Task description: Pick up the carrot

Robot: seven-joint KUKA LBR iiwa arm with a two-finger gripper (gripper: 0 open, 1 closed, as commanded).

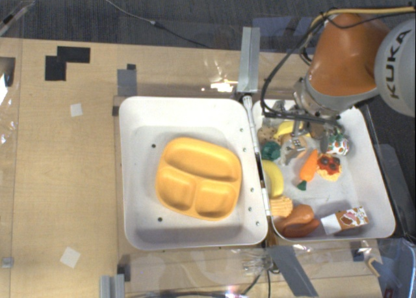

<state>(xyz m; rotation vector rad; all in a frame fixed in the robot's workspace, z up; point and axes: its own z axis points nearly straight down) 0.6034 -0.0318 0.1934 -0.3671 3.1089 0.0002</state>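
You cannot tell from the camera view whether the jaws of the gripper (305, 135) are apart or together: the dark tool hangs low under the orange band of the arm (344, 53) and blurs into the toys beneath it. You see the gripper over the upper part of the right bin (380, 186). The carrot (309, 166) lies just below and to the right of the gripper, tilted, with its green stem end pointing down-left; nothing clamps it. A red and white toy (331, 160) sits just right of the carrot. A yellow banana (275, 179) lies to its left by the bin wall, and a brown sausage-like toy (299, 220) and a small carton (351, 218) lie lower down. The left bin (140, 160) holds a yellow compartment tray (198, 176).
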